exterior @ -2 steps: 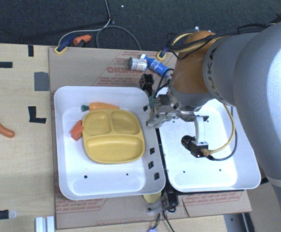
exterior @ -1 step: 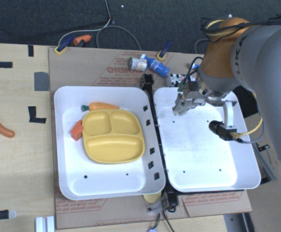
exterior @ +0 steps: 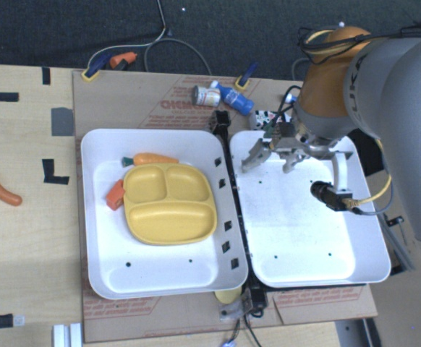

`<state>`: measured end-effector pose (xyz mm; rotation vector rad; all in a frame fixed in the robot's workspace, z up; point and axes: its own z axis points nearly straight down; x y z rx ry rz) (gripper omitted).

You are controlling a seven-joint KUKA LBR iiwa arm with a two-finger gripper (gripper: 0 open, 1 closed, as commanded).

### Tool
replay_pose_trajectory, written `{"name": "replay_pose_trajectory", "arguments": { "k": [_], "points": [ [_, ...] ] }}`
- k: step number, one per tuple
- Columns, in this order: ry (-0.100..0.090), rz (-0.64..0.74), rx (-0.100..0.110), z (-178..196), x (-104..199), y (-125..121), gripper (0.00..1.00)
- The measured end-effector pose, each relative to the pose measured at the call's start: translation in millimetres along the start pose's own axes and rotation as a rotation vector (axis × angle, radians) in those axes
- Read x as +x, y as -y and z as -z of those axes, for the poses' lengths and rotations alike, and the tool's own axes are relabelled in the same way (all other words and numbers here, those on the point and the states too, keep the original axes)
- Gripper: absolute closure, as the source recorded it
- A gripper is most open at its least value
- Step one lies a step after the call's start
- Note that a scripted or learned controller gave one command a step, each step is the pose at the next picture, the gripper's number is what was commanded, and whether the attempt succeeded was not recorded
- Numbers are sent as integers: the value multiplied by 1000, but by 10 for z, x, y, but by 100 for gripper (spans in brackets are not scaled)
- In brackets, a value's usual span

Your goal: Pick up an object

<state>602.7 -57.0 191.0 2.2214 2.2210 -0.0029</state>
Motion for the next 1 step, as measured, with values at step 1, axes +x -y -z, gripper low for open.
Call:
{"name": "replay_pose_trajectory", "arguments": {
  "k": [1],
  "points": [
    [0,-4,8,-985,-619,149,0]
  ]
}}
